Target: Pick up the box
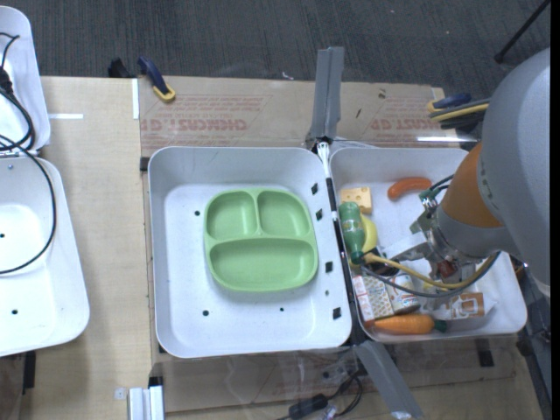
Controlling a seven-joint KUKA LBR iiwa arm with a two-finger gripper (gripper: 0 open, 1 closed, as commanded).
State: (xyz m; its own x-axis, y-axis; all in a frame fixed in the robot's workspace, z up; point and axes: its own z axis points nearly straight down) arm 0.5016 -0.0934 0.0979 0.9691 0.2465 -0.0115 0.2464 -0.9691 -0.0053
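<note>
Fingers (418,254) low in the right bin (512,318) among yellow cables, and whether they are spread or pressed together I cannot tell. The box (382,297) lies flat at the bin's near side, just left of the gripper (426,265), with a carrot (404,325) touching its near edge and a green bottle (351,227) beyond it. Best play, I'd say: come straight down over the box's short sides, clear of the carrot, close firmly, lift slowly. The green plate (260,239) sits well apart in the left bin.

Even, bright light; soft shadows.
</note>
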